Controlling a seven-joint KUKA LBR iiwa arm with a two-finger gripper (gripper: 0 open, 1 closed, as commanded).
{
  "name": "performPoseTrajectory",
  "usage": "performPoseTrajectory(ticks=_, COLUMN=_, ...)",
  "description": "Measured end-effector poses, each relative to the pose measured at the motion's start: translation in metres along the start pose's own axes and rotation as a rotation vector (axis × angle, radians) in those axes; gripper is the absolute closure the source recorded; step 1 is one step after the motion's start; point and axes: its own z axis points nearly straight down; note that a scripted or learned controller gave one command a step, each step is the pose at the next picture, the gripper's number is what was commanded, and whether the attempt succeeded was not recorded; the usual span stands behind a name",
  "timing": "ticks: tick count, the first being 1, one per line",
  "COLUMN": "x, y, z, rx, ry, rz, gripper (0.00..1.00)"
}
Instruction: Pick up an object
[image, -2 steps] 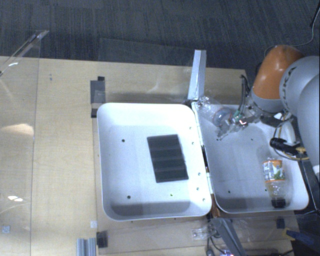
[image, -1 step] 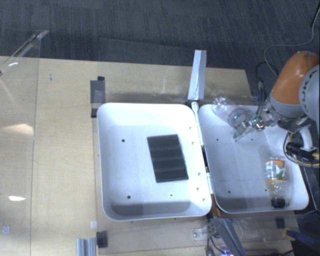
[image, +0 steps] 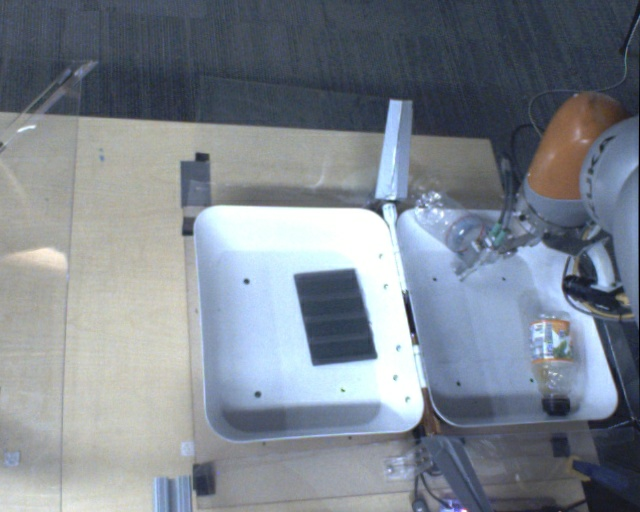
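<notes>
Bottles are my candidates for the pick: a clear plastic bottle (image: 447, 225) lies at the far end of the right bin (image: 470, 340), just left of my claw (image: 478, 253) and slightly beyond it, and a second bottle with an orange-and-green label and dark cap (image: 551, 362) lies well to the near side of the claw, toward the bin's near right corner. As I judge it, the pick is not done. Both bottles appear to rest on the bin floor, and I see nothing lifted.

My claw sits low over the far part of the right bin, its pale fingers (image: 466, 266) pointing down and leftward toward the bin floor. It is close beside the clear bottle, perhaps brushing it, but I cannot tell whether they touch. I also cannot tell whether the claw is spread or pressed together; the tips blur into the white floor and the transparent plastic. I see nothing pinched between them.

Far to the claw's left, the left bin (image: 230, 300) holds a dark ribbed slab (image: 335, 316), untouched.

What remains, by my reckoning: closing on an object and raising it clear.
</notes>
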Motion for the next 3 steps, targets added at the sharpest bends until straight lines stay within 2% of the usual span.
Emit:
performPoseTrajectory(ticks=2, x=0.03, y=0.014, z=0.0, rx=0.001, ry=-0.002, rz=0.0, gripper=0.0)
performPoseTrajectory(ticks=3, x=0.017, y=0.008, z=-0.013, rx=-0.003, ry=0.014, rz=0.027, gripper=0.0)
